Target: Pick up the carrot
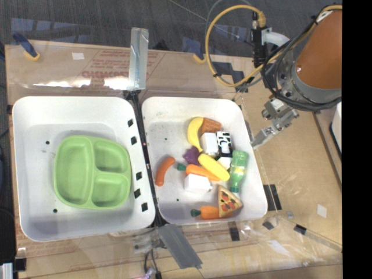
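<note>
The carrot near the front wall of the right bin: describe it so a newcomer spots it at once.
Look in the right bin, at its near wall. The carrot lies there, small and orange with a green tip pointing left. A pizza slice touches its right end; the other carrot lies higher, mid-bin.

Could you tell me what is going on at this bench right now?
A grey arm with an orange band is set to pick up a carrot. Its end effector sits outside the right bin, off its right rim, holding nothing. A carrot lies in the middle of that bin among toy foods, beside a banana and a green bottle; another carrot lies by the pizza slice. The left bin holds a green divided plate.
</note>
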You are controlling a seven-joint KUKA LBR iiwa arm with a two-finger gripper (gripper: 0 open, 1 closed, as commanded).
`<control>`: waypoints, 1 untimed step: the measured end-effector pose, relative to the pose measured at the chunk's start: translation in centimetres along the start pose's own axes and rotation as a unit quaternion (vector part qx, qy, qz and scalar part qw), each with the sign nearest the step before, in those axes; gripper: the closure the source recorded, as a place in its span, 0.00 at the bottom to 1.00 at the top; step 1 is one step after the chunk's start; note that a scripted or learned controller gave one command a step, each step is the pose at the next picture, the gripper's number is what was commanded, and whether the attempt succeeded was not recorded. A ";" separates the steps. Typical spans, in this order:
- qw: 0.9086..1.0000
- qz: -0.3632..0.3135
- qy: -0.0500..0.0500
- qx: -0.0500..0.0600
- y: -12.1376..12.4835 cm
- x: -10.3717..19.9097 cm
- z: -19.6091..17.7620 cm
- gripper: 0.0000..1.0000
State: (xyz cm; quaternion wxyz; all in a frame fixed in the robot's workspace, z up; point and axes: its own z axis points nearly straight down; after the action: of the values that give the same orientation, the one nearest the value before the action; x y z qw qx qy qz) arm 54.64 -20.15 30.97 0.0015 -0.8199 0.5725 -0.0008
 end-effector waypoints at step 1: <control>0.996 -0.090 -0.002 -0.003 6.2 -2.4 3.2 1.00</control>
State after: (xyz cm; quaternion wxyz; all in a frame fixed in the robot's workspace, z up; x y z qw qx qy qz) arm 48.01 -19.99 27.74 0.0003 -0.8682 0.4963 0.0018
